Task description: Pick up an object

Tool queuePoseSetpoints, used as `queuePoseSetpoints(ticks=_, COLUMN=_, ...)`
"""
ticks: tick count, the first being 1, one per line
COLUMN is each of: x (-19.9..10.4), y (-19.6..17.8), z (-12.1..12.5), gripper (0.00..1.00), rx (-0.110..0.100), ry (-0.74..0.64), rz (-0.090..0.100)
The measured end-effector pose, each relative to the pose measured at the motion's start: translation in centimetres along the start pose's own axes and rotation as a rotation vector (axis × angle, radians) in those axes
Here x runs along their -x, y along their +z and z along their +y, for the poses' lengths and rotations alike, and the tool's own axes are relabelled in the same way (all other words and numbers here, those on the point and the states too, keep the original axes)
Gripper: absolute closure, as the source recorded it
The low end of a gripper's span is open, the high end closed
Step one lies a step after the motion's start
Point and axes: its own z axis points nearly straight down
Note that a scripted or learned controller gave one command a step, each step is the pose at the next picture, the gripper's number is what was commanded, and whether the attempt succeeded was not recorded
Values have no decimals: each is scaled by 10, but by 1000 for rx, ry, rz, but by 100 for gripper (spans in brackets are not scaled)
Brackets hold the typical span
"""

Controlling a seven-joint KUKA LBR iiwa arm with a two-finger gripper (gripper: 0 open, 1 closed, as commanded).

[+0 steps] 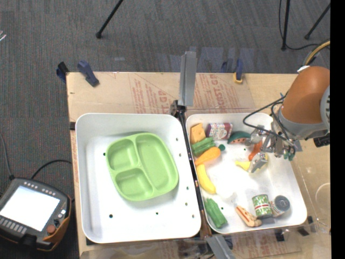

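White bins sit side by side on a brown bench (135, 90). The left bin (89, 198) holds 1 green tray (142, 166) with 3 parts. The tray lies flat near the middle of its bin.

The right bin (294, 190) holds lots of toy food. A banana (205, 179) lies near the left wall. An orange carrot (207, 156) lies just above the banana, and a green pepper (202, 145) lies right by the carrot. A small red and white can (219, 130) lies on its side near the top wall. A tan block (197, 131) sits left of that can. A green pickle (216, 213) lies near the bottom left corner. A green and white can (262, 204) sits near the bottom right corner, with a round grey lid (281, 203) touching it. A slice of pizza (247, 216) lies just left of that can.

The arm (304, 101) comes in from the right, with its orange band up high. The gripper (260, 161) hangs low in the upper right part of the right bin. A small yellow piece (243, 165) lies right beside the claw, on its left. I cannot tell if the claw is apart or together, or if it holds anything.
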Motion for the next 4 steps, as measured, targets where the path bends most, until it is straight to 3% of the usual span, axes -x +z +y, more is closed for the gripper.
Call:
queuePoseSetpoints(ticks=3, x=-10, y=1, z=11, gripper=0, rx=-1, ry=289, rz=1)
queuePoseSetpoints(ticks=4, x=-9, y=-10, z=12, gripper=100, rx=0, ry=285, rz=-1)
